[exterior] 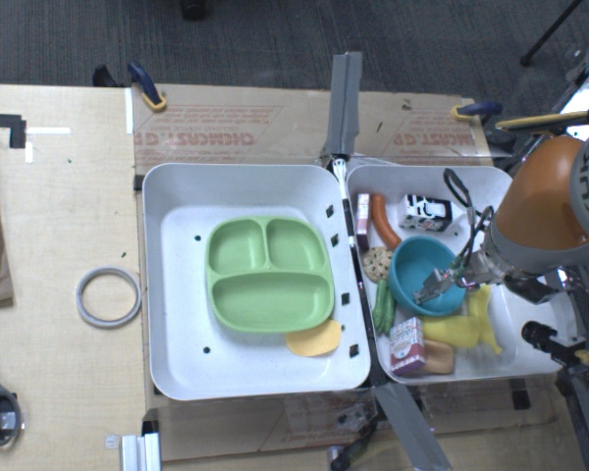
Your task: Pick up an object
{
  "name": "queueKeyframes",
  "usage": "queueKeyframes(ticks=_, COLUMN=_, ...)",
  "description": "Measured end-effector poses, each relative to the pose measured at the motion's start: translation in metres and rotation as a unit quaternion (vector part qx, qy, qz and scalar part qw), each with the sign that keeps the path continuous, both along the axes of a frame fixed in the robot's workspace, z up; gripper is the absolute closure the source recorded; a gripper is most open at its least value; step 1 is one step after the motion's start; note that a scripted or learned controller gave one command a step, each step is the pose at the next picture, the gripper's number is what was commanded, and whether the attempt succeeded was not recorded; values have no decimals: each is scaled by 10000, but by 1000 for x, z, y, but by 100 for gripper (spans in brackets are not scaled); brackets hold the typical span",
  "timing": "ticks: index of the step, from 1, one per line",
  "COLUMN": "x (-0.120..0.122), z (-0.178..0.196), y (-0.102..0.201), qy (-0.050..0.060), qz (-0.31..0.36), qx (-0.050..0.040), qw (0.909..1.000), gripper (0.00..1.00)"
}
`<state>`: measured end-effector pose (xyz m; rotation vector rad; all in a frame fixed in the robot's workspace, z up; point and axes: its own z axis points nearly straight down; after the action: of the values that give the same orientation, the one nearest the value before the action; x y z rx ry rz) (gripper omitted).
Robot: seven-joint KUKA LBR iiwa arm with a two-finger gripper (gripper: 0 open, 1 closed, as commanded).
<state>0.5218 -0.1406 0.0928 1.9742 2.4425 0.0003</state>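
Observation:
The right bin (pixel 427 173) holds a blue bowl (pixel 419 270), an orange hot dog (pixel 383 222), a cookie (pixel 377 262), a green bean pod (pixel 383 307), a red and white carton (pixel 406 346), a yellow toy (pixel 461 332) and a black and white item (pixel 429 213). My gripper (pixel 435 287) hangs over the blue bowl's right side, its metal fingers pointing down and left into the bowl. The fingers look close together with nothing visible between them. The grey arm with its orange band (pixel 542 204) covers the bin's right part.
The left bin (pixel 167 292) holds a green divided plate (pixel 271 273) and a yellow chip-shaped piece (pixel 314 340). A grey tape ring (pixel 108 296) lies on the bench to the left. A metal divider post (pixel 345 106) stands between the bins at the back.

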Motion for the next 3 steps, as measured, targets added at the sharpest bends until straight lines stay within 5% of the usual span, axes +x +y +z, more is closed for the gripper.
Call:
queueKeyframes(ticks=1, x=71, z=1, y=8, qy=-14, qz=-516, qx=-3, qw=9987, gripper=0)
queueKeyframes(ticks=2, x=75, z=2, y=29, qy=-25, qz=-1812, qx=-9, qw=9834, gripper=0)
queueKeyframes(ticks=3, x=-10, z=2, y=32, qy=-35, qz=-530, qx=-1, qw=9986, gripper=0)
